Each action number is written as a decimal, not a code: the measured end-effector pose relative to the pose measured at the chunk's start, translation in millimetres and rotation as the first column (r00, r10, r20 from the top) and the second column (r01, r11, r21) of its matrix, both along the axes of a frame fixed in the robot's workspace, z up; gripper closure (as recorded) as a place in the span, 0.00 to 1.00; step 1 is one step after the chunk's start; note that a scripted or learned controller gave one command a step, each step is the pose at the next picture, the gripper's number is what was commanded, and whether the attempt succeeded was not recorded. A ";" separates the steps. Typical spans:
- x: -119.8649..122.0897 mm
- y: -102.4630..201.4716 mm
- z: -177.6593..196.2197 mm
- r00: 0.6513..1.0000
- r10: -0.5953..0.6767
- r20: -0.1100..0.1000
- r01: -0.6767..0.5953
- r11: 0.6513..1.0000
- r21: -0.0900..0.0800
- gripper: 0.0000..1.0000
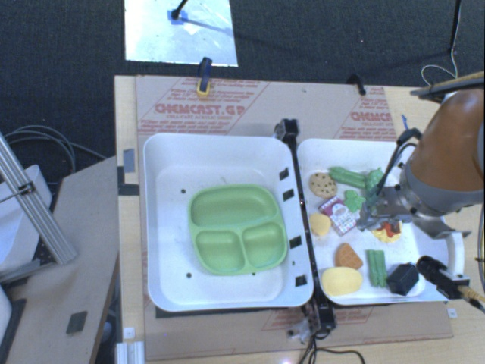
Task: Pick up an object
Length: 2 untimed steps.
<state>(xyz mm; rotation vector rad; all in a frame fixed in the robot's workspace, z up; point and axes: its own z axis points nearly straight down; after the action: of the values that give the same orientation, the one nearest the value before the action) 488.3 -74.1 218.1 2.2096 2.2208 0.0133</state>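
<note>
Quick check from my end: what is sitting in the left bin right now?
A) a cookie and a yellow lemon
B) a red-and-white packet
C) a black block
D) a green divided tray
D: the green divided tray lies in the left bin, while the small food items lie in the right bin.

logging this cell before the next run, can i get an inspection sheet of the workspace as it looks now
surface: bench with two white bins side by side.
job's things: right bin holds a cookie, green toy vegetable, yellow lemon-like piece, orange piece, green bar, black block.
clutter: green divided tray in left bin.
grippers: gripper low over the right bin; grasp unclear.
cables: black cable top right; more at left.
surroundings: dark floor, metal sheet.
</note>
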 end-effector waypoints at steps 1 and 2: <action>-1.9 -30.6 -23.0 1.000 -0.007 -0.012 0.007 1.000 0.000 1.00; -1.9 -64.8 -28.1 1.000 -0.008 -0.011 0.008 1.000 -0.002 1.00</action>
<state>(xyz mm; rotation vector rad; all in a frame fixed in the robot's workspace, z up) 486.4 -138.8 190.0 2.2226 2.2170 -0.0004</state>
